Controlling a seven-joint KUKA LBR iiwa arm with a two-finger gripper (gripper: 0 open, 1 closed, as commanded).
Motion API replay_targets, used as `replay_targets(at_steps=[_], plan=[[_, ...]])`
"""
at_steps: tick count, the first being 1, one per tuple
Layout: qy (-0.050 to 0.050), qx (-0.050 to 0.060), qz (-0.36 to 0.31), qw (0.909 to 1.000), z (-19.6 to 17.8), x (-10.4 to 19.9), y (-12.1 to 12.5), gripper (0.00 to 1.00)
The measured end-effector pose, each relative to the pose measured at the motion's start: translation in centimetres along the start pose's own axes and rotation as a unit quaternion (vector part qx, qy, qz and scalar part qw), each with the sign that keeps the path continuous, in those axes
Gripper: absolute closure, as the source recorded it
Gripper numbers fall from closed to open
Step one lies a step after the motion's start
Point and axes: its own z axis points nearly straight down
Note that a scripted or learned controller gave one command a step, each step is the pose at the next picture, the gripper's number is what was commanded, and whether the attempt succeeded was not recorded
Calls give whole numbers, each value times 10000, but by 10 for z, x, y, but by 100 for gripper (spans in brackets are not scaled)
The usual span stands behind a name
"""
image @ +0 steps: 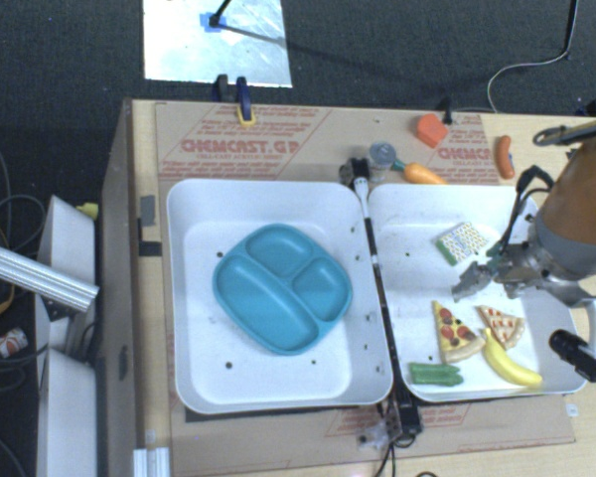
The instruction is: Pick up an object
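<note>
The right bin holds a checkered white-green block, two toy pizza slices, a yellow banana and a green pea pod. My gripper hangs low over the middle of this bin, just below the checkered block and above the pizza slices. Nothing visible is held in it. The grey arm with its orange band covers the bin's right side.
The left bin holds a blue divided plate. Behind the bins on the cardboard lie an orange block, a toy hot dog, a carrot and a grey round piece.
</note>
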Motion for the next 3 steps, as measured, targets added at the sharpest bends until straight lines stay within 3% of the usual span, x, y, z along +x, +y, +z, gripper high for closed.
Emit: replay_targets(at_steps=[1, 2, 3], plan=[[6, 18, 0, 10000, 91, 20, -23, 0], [1, -8, -5, 10000, 79, 20, -21, 100], [-6, -6, 3, 10000, 5, -16, -12, 100]])
